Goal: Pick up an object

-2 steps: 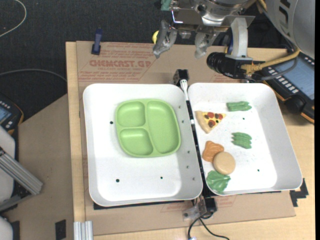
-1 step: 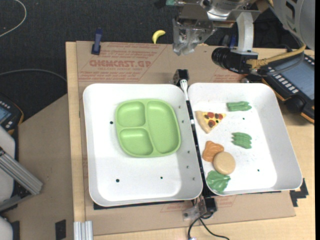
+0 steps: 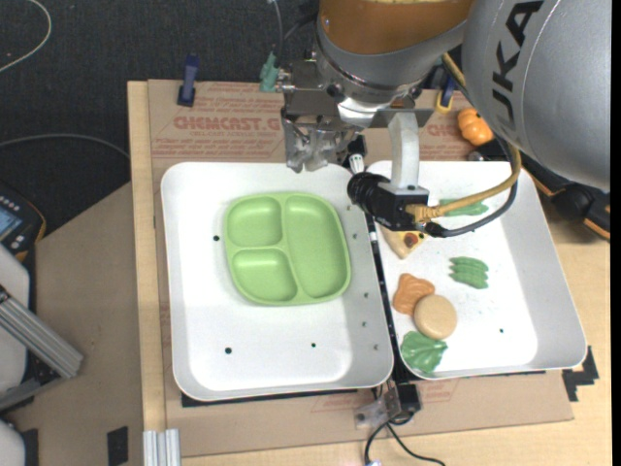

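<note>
Two shallow white bins are set side by side on the cardboard-covered surface (image 3: 155, 163), so that things can be lifted from one and dropped in the other. The left bin (image 3: 194, 338) is occupied by a pale green plastic divided plate (image 3: 287, 249), laid flat with its three compartments turned up. The right bin (image 3: 524, 309) is where the small loose things are gathered: a green leaf-shaped toy (image 3: 471, 272) lying apart, and, near the inner wall, an orange lumpy piece (image 3: 412, 290) touched by a tan round disc (image 3: 435, 316), with a darker green leaf piece (image 3: 423, 351) just below the disc. A pale wedge with dark spots (image 3: 404, 240) is partly covered by the black fitting and yellow cable hanging from the arm. The gripper (image 3: 312, 151) is held above the far edge of the left bin, well apart from the cluster, and nothing is seen between its fingers; whether they are spread or pressed together cannot be told from this slant. No object appears to be grasped yet, and the grey arm with its orange band (image 3: 388, 8) is judged to be positioned for a descent towards the plate's far rim.
</note>
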You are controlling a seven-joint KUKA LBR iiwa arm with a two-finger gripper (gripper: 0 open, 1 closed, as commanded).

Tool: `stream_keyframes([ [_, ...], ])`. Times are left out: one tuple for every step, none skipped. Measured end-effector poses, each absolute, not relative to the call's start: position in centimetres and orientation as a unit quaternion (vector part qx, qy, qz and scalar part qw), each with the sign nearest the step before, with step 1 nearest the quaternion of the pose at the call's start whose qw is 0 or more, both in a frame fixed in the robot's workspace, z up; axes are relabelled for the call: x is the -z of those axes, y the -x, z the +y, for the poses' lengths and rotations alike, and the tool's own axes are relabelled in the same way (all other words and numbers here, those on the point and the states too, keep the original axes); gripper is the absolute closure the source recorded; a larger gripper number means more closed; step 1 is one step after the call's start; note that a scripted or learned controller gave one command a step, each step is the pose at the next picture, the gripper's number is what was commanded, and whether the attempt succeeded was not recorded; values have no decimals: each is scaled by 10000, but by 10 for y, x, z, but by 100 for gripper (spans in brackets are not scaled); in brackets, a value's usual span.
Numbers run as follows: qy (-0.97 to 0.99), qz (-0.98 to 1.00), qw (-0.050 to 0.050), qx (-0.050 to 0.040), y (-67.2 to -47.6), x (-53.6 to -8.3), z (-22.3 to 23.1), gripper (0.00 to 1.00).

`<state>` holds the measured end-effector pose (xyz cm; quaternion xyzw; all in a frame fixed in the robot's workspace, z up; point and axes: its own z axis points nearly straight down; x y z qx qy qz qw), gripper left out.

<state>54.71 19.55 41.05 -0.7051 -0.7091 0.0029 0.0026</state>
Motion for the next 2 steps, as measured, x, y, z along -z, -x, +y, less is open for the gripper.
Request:
stream_keyframes([
  [7094,-7048,-17,15,-549,-434,131,100],
  [7034,-7107,-2,36,-536,-473,223,100],
])
